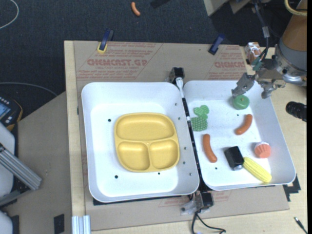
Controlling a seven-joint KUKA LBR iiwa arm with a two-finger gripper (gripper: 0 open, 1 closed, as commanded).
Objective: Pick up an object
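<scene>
My gripper (254,87) hangs over the far edge of the right bin (278,130), its two grey fingers spread apart with nothing between them. Just below the left finger lies a round green object (240,102). Further into the right bin lie an orange sausage (244,124), a second sausage (209,147), a green leafy piece (200,118), a black block (234,157), a yellow corn cob (257,169) and a pink-orange round item (262,150).
The left bin (97,130) holds a yellow divided plate (146,141). A black clamp (177,75) sits at the far junction of the bins. A loose orange piece (135,8) lies on the dark floor beyond the bench.
</scene>
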